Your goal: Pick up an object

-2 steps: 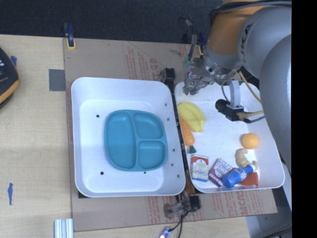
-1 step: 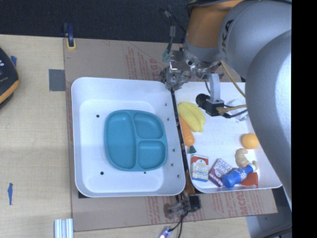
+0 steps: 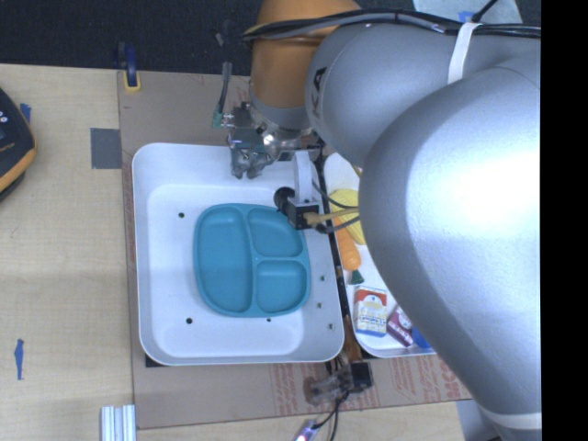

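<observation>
Blue three-compartment plastic tray (image 3: 251, 258) lay flat mid-frame in the left shallow white bin (image 3: 156, 246). Metal two-finger gripper (image 3: 246, 159) hung over that bin's upper rim, just above the tray and not touching it; grip state unreadable. Right bin (image 3: 367, 343), mostly under the grey arm (image 3: 441, 182), held small packaged items (image 3: 372, 312).

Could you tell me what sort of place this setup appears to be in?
Probably a robotics lab bench rather than a kitchen: a grey arm with exposed cables reaches over a white bin holding a blue divided plate, on taped-down cardboard.
</observation>
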Available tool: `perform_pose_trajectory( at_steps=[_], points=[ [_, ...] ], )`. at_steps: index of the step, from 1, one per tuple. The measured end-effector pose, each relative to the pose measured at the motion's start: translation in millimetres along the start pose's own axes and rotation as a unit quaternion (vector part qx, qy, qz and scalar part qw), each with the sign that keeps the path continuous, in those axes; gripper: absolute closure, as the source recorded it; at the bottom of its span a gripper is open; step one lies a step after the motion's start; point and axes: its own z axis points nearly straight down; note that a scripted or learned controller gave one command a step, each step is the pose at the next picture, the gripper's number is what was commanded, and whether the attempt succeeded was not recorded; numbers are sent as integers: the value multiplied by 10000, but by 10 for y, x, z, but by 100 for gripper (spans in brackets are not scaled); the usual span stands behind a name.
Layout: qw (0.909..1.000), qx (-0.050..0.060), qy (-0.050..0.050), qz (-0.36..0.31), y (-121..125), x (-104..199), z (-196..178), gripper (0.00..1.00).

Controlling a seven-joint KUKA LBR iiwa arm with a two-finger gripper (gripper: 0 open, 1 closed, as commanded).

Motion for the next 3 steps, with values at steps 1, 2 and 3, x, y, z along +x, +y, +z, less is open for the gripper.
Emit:
perform_pose_trajectory(
  at_steps=[1,2,3],
  points=[
    [10000,2,-3,-34,3,-3,-108,100],
    [10000,5,-4,-36,2,-4,-106,0],
    [10000,-14,8,-5,5,398,-1584,0]
  ],
)
